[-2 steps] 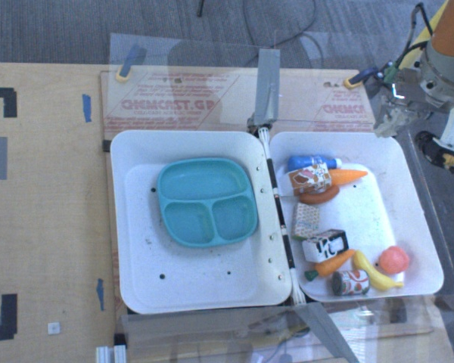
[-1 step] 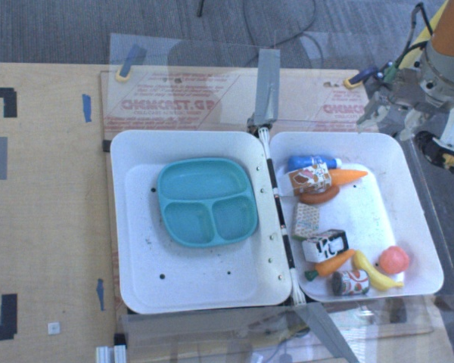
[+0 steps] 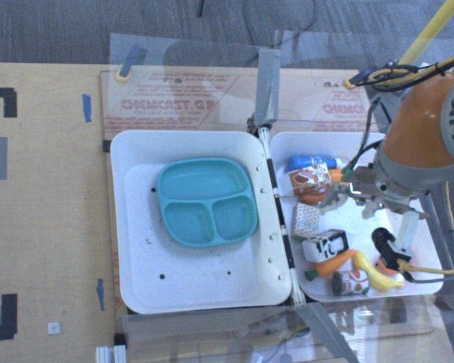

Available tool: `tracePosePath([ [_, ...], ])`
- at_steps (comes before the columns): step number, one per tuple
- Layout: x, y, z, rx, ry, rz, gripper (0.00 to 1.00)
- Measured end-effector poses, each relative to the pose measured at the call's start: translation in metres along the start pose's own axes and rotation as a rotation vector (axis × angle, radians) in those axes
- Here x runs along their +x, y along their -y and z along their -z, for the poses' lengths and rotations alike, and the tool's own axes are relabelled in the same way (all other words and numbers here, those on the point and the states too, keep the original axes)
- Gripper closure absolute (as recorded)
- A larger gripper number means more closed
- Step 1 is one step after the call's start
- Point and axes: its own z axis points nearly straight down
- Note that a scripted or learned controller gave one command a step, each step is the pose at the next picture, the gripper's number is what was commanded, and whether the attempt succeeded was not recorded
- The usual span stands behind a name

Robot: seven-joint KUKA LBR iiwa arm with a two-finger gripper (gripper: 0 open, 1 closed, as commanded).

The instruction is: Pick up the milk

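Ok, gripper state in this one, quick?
Gripper: over the right bin, near the food items; open or shut cannot be told from this view.

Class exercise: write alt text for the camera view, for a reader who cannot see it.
A grey and orange robot arm reaches over the right bin, which holds a milk carton and other toy food. The left bin holds a teal divided plate.

Light wood bench w/ two shallow white bins on it: left bin, right bin, touching side by side. Clear plastic sheet taped at far edge.
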Motion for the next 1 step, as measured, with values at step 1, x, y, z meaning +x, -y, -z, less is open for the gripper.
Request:
tracePosePath([
  [1, 0.0042, 0.0274, -0.0707, -0.023, -0.008, -0.106, 0.00],
])
